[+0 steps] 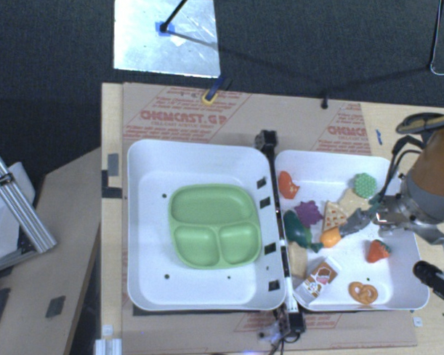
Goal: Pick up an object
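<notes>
Orange toy [331, 238], just right of the dark green toy [296, 232] in the right bin [403, 292]; probably light, hard, slick plastic. Best pinched across its rounded middle. Gripper [355, 223] just beside it, upper right; finger state impossible to tell.

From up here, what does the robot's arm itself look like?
A rounded grey arm with an orange-brown band above the wrist enters from the right. Dark cables loop over its top. It ends in a slim, dark grey gripper over the right bin.
</notes>
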